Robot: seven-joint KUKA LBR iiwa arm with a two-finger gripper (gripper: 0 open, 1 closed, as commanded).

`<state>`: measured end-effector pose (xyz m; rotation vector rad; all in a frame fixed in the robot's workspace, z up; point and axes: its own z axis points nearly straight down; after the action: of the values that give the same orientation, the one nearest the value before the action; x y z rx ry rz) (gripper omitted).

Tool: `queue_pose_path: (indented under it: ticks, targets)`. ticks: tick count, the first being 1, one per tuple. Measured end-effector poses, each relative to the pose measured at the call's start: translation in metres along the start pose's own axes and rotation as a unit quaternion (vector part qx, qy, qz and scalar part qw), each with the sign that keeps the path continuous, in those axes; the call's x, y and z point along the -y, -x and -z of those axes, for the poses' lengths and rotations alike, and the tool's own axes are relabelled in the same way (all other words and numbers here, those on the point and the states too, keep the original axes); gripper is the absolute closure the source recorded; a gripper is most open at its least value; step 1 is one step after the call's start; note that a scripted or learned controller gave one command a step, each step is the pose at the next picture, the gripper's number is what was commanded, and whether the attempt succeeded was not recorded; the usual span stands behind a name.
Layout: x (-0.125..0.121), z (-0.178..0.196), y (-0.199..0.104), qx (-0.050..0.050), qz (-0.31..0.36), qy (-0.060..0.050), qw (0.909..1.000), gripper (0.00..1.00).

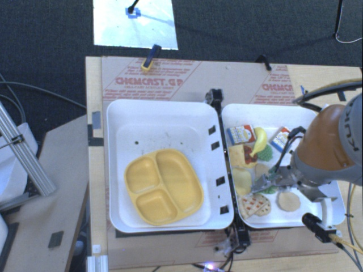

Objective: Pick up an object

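A wooden bench (96, 169) under a clear sheet printed "CHEMCAST GP" (150, 82) in red carries two shallow white bins touching side by side. The left bin (164, 115) holds a yellow divided tray (163, 186) (three compartments); the right bin (266, 111) holds small toy foods. A yellow-and-blue clip (150, 58) rests at the sheet's far edge.

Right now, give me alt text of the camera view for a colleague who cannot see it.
The arm's gripper reaches low into the right bin among small toy foods, including a banana. The left bin holds a yellow divided tray.
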<state>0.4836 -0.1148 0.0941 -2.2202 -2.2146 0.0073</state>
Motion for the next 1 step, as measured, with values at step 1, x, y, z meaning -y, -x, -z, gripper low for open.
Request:
queue_pose_path:
  ticks: [1]
  targets:
    - [-0.025, 0.027, -0.0168, 0.001, 0.004, 0.005, 1.0, 0.0]
